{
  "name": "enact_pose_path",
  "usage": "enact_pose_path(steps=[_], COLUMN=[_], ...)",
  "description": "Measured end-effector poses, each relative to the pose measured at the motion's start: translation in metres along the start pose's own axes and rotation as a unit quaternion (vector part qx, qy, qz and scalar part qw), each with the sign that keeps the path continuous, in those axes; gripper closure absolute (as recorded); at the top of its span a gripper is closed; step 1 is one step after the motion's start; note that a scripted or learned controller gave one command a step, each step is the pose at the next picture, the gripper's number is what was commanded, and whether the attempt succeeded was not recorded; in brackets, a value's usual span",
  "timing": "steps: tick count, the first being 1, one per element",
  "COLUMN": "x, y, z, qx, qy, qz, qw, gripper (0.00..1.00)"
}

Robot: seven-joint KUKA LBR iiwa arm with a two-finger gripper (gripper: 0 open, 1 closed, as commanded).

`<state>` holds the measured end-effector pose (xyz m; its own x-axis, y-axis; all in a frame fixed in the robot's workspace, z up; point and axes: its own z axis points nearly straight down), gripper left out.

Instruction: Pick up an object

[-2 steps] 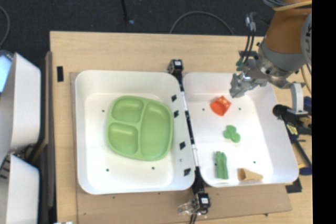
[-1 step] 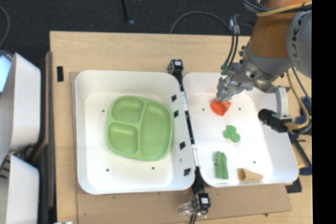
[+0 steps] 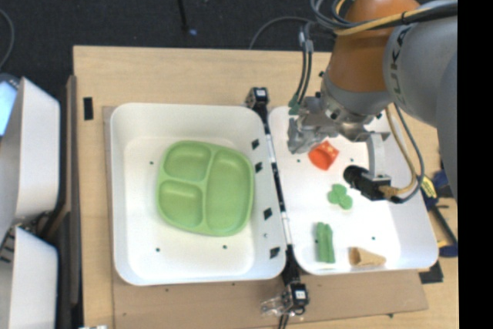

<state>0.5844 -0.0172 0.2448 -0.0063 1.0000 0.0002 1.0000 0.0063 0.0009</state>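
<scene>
1. A wooden bench point(image 3: 92, 81) seen from above at a slant; it carries two shallow white bins side by side, joined along a dark seam with small clips.
2. The left bin point(image 3: 123, 243) holds a pale green plate point(image 3: 206, 186) with three compartments; the plate lies flat near the bin's middle, apart from every wall.
3. The right bin point(image 3: 416, 239) holds four small things: an orange-red block point(image 3: 324, 156) toward the far edge; a small green lump point(image 3: 340, 196) near the middle; a long green piece point(image 3: 324, 242) lying near the seam, toward the near edge; a tan wedge point(image 3: 366, 257) by the near edge, just beside the long green piece.
4. A grey arm point(image 3: 420, 65) with an orange band point(image 3: 370, 35) reaches in from the right edge of the bench, above the far part of the right bin; cables loop over its top.
5. The gripper point(image 3: 308, 136) hangs at the far left part of the right bin, close to the seam; the orange-red block lies just beside it, on its right.
6. Whether the pincer is open or closed cannot be told; nothing is visibly held by it; all four small things rest on the bin floor.
</scene>
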Motion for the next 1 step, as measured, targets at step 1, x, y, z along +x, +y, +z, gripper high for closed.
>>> enact_pose_path(steps=[1], x=[0.0554], y=[-0.0057], z=[-0.0098], qx=[-0.001], qy=[0.001], qz=[-0.001], qw=[1.0000], gripper=[1.00])
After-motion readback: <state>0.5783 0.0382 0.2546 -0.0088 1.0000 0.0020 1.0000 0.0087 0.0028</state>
